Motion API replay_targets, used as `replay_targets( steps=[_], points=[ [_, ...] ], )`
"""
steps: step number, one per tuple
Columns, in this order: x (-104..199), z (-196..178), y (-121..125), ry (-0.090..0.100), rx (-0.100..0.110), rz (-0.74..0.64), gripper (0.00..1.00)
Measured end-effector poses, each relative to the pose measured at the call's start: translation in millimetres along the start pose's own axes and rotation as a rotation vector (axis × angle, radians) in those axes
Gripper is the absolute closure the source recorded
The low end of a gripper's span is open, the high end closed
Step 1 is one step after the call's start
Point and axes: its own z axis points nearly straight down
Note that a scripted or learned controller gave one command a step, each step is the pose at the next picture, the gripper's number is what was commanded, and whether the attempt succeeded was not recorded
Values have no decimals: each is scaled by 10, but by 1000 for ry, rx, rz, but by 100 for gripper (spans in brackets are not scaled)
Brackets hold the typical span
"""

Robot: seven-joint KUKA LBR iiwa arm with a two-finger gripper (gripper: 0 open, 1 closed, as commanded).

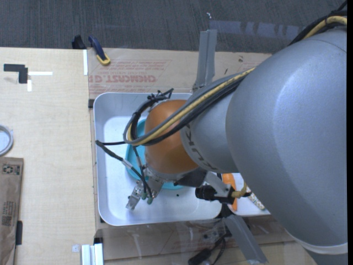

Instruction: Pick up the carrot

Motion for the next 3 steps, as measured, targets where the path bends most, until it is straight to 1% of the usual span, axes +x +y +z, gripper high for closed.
replay_targets(
  steps=[1, 2, 3],
  points=[
    [-431, -1093, -81, -1, 2, -215, 0],
    [102, -390, 157, 2, 3, -402, 0],
    [-264, -1196, 376, -1, 0, -512, 0]
  ],
)
